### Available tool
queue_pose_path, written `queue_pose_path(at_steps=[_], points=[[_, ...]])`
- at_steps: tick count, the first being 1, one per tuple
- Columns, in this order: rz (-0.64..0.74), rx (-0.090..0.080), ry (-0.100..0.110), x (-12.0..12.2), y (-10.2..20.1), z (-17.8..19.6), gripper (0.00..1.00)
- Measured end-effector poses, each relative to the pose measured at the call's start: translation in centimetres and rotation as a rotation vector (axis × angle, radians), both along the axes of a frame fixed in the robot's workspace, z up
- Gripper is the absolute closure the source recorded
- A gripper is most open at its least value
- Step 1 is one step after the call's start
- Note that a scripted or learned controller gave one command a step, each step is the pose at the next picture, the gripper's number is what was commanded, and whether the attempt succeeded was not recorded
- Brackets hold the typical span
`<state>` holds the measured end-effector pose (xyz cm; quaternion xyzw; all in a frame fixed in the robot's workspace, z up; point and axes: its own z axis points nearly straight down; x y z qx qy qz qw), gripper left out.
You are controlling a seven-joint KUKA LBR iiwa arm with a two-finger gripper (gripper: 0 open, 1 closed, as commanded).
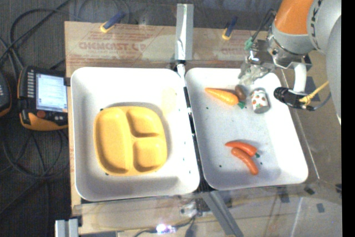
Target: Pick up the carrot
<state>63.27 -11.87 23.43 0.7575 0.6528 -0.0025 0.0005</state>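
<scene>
Nearest the camera, in the right bin (288,172), two red peppers (244,155) lie touching, near the front. The left bin (83,175) holds a yellow tray (132,139) with three compartments. Farther back in the right bin lies the carrot (222,96), orange, its green-tipped end pointing right toward a small dark thing (241,92) just beside it. A pale speckled object (259,101) sits to the right of that. The gripper (250,74) hangs above the bin's back right part, near the carrot's right end; whether it is wide or narrow cannot be told. Behind, the arm (299,3) rises with its orange band.
</scene>
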Motion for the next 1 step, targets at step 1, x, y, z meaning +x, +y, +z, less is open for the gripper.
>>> queue_pose_path(at_steps=[1], points=[[0.041, 0.002, 0.001, -5.66, 0.82, -2.76, 1.0]])
